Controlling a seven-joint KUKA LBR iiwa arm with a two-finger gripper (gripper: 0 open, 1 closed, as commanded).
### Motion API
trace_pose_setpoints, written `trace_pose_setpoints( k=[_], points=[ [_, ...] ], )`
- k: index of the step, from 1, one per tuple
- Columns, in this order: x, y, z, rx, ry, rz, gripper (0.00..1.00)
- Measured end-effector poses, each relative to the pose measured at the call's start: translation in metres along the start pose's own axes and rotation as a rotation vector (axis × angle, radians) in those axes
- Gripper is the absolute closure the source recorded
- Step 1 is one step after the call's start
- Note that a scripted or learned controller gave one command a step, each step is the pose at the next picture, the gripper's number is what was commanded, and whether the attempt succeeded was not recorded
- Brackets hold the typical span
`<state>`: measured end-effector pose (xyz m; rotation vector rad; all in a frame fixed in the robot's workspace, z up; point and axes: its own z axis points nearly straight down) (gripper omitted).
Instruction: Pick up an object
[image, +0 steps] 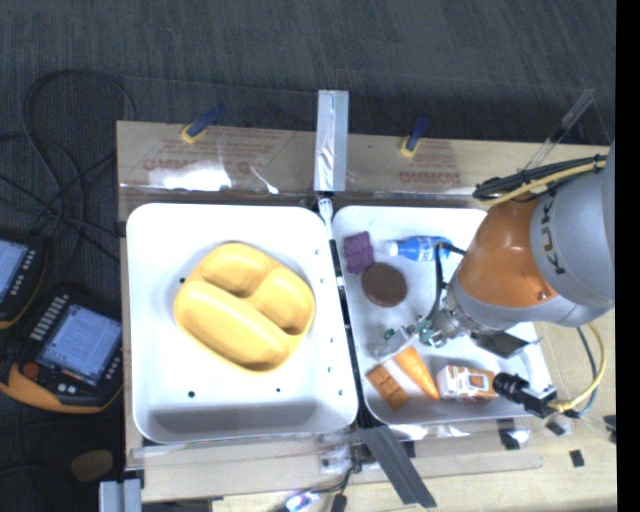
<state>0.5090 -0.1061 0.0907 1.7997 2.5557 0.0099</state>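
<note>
The right bin (350, 300) holds several small things. A purple block (357, 250) and a blue and white bottle (418, 247) lie at its far end, and a brown disc (384, 285) sits just below them. At the near end are an orange cone (415, 371), an orange block (386, 385) and a white and orange toy car (466, 381). My gripper (428, 331) is low in this bin, just above the cone's wide end and right of the brown disc. The orange-banded wrist (505, 265) hides the bin's right side.
A large yellow bun-shaped thing (245, 304) fills the middle of the left bin (150, 400). A ridge (340, 300) separates the two bins. Black controllers with screens (60, 345) lie off the bench to the left.
</note>
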Motion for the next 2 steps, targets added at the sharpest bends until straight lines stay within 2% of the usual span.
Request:
trace_pose_setpoints(
  k=[1,2],
  points=[
    [0.0,0.001,-0.009,0.0,0.002,0.0,1.0],
    [0.021,0.082,-0.091,0.019,0.005,0.253,1.0]
  ],
)
